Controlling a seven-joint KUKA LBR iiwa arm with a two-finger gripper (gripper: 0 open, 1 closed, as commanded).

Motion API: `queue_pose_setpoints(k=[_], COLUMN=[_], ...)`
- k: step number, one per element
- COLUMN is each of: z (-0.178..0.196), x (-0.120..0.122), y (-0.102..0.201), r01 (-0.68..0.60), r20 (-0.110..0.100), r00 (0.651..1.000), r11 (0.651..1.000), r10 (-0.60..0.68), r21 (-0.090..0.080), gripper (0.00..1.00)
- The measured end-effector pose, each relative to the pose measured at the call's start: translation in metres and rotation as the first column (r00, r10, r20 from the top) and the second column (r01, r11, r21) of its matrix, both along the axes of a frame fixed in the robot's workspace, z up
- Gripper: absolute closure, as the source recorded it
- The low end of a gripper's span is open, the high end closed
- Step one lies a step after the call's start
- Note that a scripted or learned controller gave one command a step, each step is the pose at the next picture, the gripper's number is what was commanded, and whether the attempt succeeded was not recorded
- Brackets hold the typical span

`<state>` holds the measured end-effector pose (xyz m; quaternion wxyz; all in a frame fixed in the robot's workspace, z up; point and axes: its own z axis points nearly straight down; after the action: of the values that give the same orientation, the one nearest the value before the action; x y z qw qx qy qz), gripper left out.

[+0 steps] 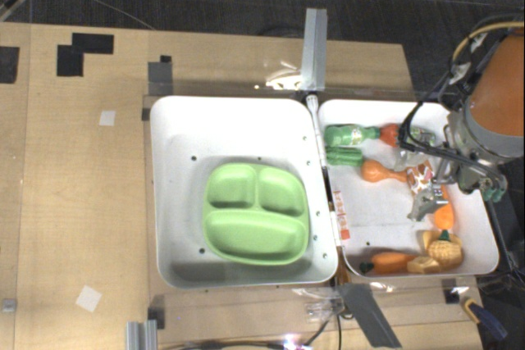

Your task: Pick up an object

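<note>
The tool (424,203) is hanging low over the right bin (373,235), just beside a small orange fruit (444,216). Its grip cannot be told. A green divided plate (255,213) is lying in the left bin (176,168).

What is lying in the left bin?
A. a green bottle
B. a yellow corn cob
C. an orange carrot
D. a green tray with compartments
D. The left bin holds a green tray with compartments; the green bottle, the carrot and the corn cob all lie in the right bin, where the gripper is reaching.
</note>
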<state>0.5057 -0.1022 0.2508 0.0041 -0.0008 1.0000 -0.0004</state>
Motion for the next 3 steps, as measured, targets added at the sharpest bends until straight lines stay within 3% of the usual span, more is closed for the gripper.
queue_pose_setpoints(k=[1, 2, 3], z=[-0.130, -0.160, -0.162], x=[0.021, -0.001, 0.097], y=[-0.053, -0.029, -0.054], r01=[-0.109, -0.070, -0.067], r20=[-0.011, 0.012, 0.004], r00=[0.994, 0.997, 0.998], r11=[0.994, 0.998, 0.998], r10=[0.109, 0.070, 0.067], r21=[0.003, -0.005, -0.001], gripper=[0.00, 0.00, 0.00])
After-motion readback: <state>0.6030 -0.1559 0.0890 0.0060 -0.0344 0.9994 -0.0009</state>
